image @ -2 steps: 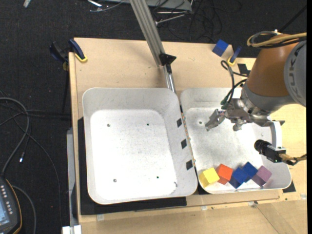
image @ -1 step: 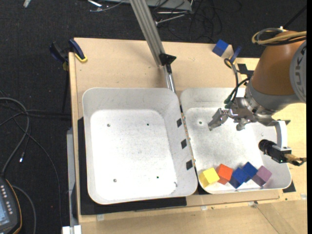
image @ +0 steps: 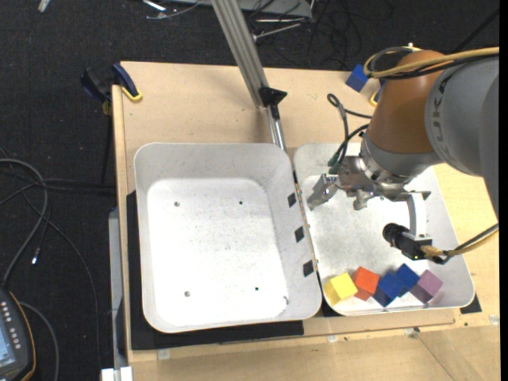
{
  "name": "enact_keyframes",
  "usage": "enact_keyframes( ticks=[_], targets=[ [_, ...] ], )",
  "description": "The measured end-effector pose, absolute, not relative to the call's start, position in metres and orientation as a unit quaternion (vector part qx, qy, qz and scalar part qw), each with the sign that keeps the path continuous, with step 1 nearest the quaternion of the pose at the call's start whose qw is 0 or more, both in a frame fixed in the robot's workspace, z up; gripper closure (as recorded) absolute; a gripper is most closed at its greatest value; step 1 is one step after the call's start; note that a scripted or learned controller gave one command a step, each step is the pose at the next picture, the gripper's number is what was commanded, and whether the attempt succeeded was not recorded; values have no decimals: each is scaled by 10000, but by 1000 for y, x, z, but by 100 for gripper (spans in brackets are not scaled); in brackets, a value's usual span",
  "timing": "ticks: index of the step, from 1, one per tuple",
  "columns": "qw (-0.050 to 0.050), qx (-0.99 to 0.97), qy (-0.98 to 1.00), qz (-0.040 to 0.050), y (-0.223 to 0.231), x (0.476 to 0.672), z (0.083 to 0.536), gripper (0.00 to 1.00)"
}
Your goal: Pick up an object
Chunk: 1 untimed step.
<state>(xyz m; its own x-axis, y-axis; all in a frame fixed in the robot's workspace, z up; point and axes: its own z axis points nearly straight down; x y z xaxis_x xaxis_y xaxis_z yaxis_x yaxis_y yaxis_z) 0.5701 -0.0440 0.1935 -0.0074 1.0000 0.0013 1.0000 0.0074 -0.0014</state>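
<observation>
From my feed, the far left is dark carpet with loose black cables, and the corner of a handheld pendant shows at the bottom edge. A blue and yellow clamp grips the upper-left corner of the tan bench. The left bin sits on a black mat, its floor speckled and bare. A slanted aluminium pole comes down from the top to the seam between the bins.

In the right bin, four small cubes lie in a row along the near wall: yellow block, orange block, blue block, then purple block. Each touches or sits just beside its neighbour. They are cubes, so none has a real long axis; the row itself runs left to right, and the blue one sits turned corner-on.

The gripper hangs over the far half of that bin, well apart from the cubes, with nothing between its fingers. I can't tell whether the jaws are open or closed. Above it are the orange band and grey arm.
</observation>
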Motion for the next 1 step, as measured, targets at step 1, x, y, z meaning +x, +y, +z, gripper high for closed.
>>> enact_keyframes(
  ticks=[1],
  targets=[
    [0, -7071, -7072, 2, -47, 570, 195, 0]
  ],
)
